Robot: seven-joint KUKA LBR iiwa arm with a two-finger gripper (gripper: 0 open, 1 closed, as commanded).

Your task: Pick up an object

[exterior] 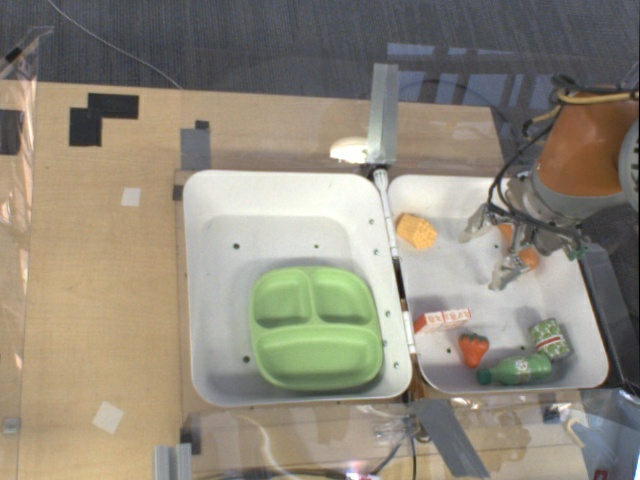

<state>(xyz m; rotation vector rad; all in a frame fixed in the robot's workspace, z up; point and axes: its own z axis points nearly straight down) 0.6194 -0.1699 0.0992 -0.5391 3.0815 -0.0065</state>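
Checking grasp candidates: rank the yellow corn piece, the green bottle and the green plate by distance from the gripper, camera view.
1. Yellow corn piece: right bin, upper left, nearest to the gripper.
2. Green bottle: right bin, front edge, below the gripper.
3. Green plate: left bin, farthest.

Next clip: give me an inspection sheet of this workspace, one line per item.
Surface: wooden bench with two white bins; black marks at far left.
Job's things: right bin holds yellow-orange piece, red-white packet, strawberry, green bottle, green can.
Clutter: green divided plate in left bin.
Grippers: gripper over right bin; something orange at its fingers, hold unclear.
Cables: black cables along wrist.
Surroundings: dark carpet.
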